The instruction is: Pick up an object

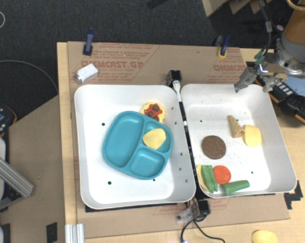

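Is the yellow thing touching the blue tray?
Touching. The camera view shows the yellow piece lying inside a compartment of the blue tray, resting on its floor.

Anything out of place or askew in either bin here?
Mostly tidy. One oddity: the teal tray lies askew in the left bin, with a small pizza-like piece against its upper rim rather than in a compartment.

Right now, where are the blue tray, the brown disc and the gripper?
blue tray (pixel 123 145), camera view, bare left compartment.
brown disc (pixel 214 147), camera view, centre of its top.
gripper (pixel 255 79), camera view, between its fingertips.
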{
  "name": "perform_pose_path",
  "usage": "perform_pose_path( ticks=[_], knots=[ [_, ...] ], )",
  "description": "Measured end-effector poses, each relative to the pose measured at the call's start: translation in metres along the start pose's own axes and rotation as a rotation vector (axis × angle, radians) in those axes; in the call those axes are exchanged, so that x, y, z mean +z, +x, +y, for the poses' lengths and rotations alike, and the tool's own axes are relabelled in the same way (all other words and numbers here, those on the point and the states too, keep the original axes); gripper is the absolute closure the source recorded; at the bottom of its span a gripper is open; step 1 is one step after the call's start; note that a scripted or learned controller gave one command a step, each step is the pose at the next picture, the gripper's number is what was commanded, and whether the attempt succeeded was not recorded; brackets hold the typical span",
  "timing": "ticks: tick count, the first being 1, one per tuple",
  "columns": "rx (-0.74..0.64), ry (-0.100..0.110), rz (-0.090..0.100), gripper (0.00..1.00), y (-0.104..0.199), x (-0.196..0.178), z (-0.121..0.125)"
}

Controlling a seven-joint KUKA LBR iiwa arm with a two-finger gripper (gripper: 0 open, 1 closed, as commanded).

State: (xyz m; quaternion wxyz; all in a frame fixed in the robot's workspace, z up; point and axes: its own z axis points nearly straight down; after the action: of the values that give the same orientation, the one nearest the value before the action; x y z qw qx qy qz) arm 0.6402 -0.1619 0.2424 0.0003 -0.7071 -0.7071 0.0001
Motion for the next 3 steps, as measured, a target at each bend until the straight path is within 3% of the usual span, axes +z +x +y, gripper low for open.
perform_pose_path(
  ticks=[1,2,3],
  knots=[
    [-0.003,0.008,0.003,0.00,0.047,0.107,-0.019],
    [0.006,0.007,0.001,0.00,-0.015,0.161,-0.069],
    [-0.006,0.004,0.003,0.00,0.105,0.054,-0.131]
  ],
)
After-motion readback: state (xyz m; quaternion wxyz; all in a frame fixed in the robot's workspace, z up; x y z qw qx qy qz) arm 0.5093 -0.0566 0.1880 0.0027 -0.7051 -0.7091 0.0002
